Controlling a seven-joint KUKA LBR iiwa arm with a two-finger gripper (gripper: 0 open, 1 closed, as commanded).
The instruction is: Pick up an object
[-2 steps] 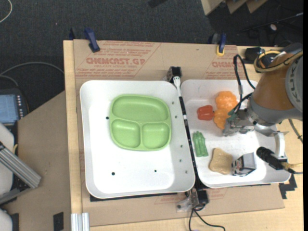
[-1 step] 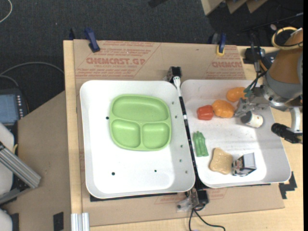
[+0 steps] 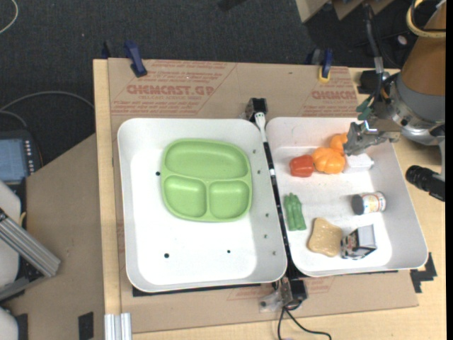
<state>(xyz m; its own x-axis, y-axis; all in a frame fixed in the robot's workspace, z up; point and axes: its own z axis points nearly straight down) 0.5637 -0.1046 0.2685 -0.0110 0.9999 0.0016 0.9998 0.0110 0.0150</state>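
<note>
Camera view: the hand (image 3: 356, 139) hovers beside the orange pumpkin (image 3: 328, 159); I cannot tell its state. Better to centre over it before descending, clear of the red pepper (image 3: 301, 166).

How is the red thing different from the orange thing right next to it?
The red object is smaller and squatter than the orange object, which looks rounder and lumpy like a little pumpkin. The red object lies nearer the divider between the bins; the orange object lies nearer the end effector. Both sit in the right bin, touching or nearly touching each other.
</note>
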